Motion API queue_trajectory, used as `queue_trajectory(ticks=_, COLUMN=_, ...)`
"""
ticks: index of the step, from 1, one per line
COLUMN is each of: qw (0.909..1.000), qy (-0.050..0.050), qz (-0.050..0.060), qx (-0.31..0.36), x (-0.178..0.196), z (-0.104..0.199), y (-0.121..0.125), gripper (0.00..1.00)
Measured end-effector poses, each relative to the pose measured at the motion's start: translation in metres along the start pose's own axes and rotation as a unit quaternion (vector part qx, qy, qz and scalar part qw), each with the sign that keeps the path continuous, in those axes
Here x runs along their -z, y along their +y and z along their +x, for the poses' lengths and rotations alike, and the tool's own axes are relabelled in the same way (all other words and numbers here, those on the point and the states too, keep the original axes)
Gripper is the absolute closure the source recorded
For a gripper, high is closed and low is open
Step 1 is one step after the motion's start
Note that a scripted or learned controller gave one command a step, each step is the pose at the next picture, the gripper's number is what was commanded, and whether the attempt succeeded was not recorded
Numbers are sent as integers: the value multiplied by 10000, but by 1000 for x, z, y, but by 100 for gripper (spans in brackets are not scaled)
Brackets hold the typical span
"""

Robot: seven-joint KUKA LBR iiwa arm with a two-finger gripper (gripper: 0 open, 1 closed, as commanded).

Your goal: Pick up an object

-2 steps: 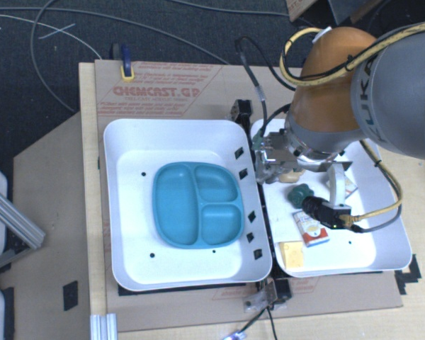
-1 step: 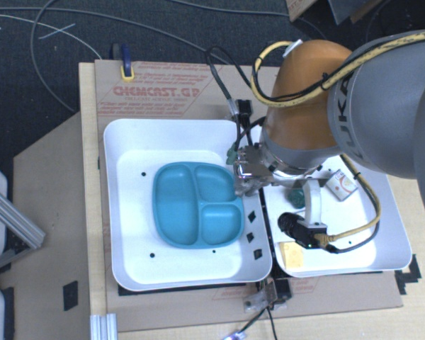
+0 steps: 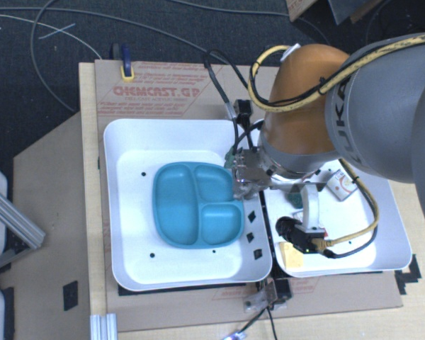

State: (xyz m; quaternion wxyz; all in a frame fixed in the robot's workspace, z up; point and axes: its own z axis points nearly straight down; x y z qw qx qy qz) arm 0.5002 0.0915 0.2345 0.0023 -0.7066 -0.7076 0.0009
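Observation:
A blue divided plate (image 3: 196,204) lies flat in the middle of the left bin (image 3: 124,211). My gripper (image 3: 244,178) hangs low at the plate's right edge, over the divide between the two bins. Whether it touches the plate is hidden by the wrist. The grey and orange arm (image 3: 312,105) covers much of the right bin (image 3: 391,241). In that bin lie a small white and red object (image 3: 340,185), a dark green piece (image 3: 296,198) and a yellow object (image 3: 290,256) at the front left corner.
Both bins rest on a cardboard sheet (image 3: 156,87) with a blue clamp (image 3: 126,64) at its back edge. Black and yellow cables (image 3: 347,241) loop from the wrist across the right bin. Loose wires trail over the dark floor (image 3: 57,27) behind the bench.

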Motion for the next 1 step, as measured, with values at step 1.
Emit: queue_trajectory(ticks=1, qw=10000, qy=-2, qz=-3, qx=-7, x=0, z=-1, y=0, gripper=0)
